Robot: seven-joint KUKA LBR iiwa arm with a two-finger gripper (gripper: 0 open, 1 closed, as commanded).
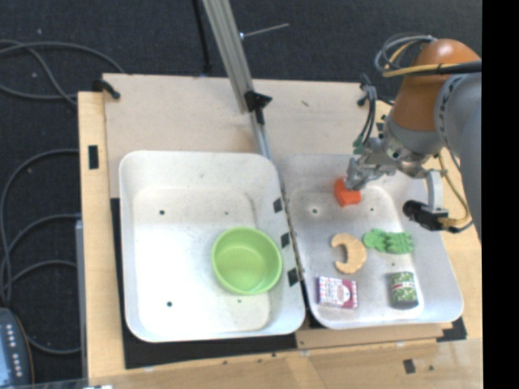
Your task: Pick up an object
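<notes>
Two bins share the bench. Nearest, below the fingers, sit a pink packet and a dark green can; beyond them a tan crescent and a green toy. The gripper rests against an orange block, fingers' spread impossible to tell.

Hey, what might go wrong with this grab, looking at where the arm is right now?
1. The gripper sits at the upper edge of the orange block, not centred over it, so it may clip the block and nudge it away rather than lift it.
2. The block lies near the right bin's back wall, so a push could wedge it there.
3. The tan crescent and green toy lie just below, and a sliding block could knock them.
</notes>
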